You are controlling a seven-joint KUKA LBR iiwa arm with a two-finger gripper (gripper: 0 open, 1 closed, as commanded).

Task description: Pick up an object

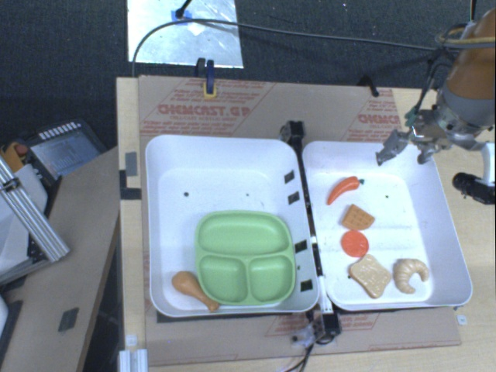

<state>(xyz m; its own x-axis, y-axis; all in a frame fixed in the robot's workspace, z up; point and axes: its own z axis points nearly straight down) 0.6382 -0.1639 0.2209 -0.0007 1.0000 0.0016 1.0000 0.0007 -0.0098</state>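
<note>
My gripper hangs open over the far right corner of the right bin, its two fingers spread with nothing between them. Below it in that bin lie an orange-red chili pepper, a square cracker, a red tomato slice, a slice of toast and a croissant. The pepper is the closest of these to the gripper, a little to its left and nearer the camera.
The left bin holds a green divided plate and a chicken drumstick at its front left. A black divider with clips runs between the bins. A clamp and cables sit behind them.
</note>
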